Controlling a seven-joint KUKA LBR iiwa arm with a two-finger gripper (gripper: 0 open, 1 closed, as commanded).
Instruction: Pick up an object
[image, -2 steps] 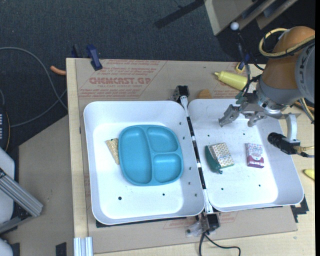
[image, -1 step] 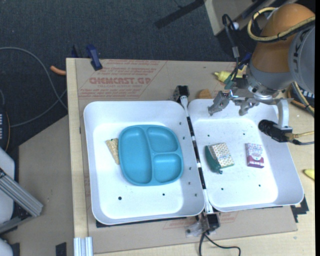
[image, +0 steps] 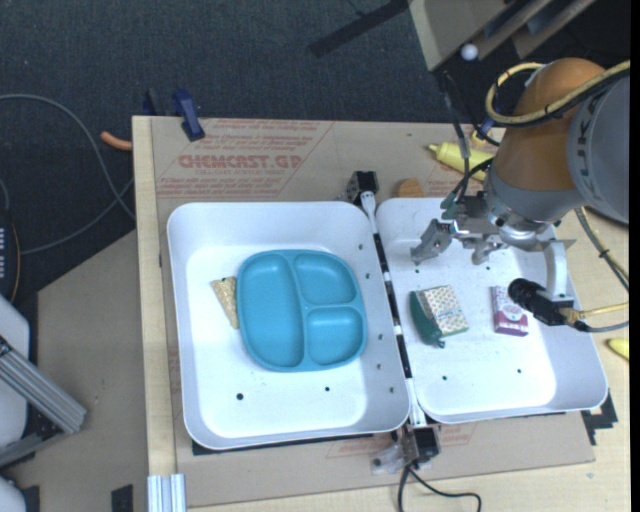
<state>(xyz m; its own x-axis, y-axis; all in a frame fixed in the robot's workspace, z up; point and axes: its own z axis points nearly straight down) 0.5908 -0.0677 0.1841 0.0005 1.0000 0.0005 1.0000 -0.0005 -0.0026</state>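
- While the arm reached in from three o'clock, your gripper (image: 455, 240) hung over the right bin (image: 560, 395) near its twelve o'clock wall, with two fingers (image: 432, 243) spread apart and nothing between them.
- You had three candidates in that bin: a patterned block (image: 441, 309) with a dark green piece (image: 424, 322) touching its nine o'clock side, and a small pink packet (image: 508, 312) at about three o'clock from them, partly crossed by a black fitting on the arm.
- You could judge the block the best target: it looked light and fairly soft, like a sponge, so it should give under the fingers and not slip. Closing across its short sides, clear of the green piece, would suit it.
- You would find the pink packet thin and flat, likely slick, and hard to get under.
- Your left bin (image: 200, 250) held a blue divided plate (image: 298, 308) with a tan scrap (image: 226, 294) tucked against its nine o'clock edge; the plate looked rigid and too wide to span.
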